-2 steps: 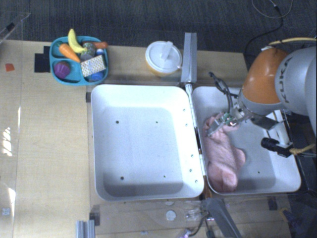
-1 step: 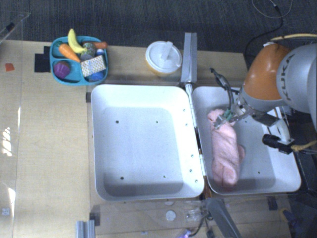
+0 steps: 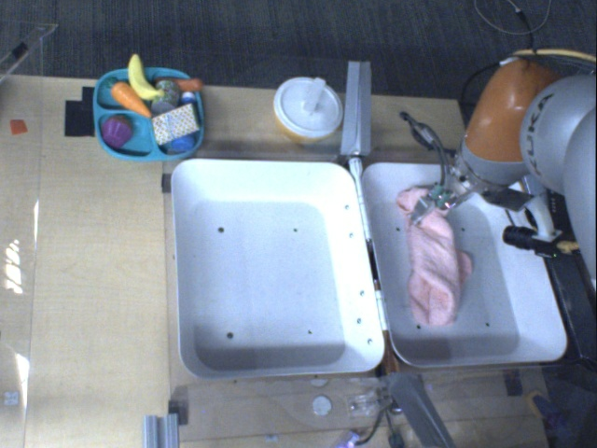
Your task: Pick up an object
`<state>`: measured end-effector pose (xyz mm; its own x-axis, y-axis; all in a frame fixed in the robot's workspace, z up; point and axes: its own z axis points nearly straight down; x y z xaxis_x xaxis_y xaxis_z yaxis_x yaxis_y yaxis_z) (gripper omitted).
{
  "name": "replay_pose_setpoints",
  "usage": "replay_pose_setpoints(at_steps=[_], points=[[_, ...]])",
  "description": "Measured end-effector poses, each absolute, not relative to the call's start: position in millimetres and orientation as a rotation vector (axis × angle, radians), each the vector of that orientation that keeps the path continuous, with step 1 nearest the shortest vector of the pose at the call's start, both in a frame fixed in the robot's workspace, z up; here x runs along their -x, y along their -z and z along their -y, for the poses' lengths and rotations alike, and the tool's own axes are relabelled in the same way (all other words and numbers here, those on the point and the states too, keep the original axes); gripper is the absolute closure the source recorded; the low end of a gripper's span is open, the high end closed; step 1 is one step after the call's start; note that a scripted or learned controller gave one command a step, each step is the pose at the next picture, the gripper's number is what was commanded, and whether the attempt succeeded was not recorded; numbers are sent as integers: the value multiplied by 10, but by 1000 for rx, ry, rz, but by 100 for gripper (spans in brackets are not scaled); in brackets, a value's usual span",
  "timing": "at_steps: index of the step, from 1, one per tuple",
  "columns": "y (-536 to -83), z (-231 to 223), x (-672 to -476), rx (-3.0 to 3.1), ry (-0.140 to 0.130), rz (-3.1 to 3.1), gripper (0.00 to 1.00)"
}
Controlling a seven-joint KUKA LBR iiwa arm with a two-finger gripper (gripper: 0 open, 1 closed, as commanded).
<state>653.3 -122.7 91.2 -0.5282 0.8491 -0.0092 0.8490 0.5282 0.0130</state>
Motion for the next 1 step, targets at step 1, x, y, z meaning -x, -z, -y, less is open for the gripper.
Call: replay_pose_setpoints(at_steps=[1], points=[[-1883, 613, -6713, -1616, -10, -2681, 100]])
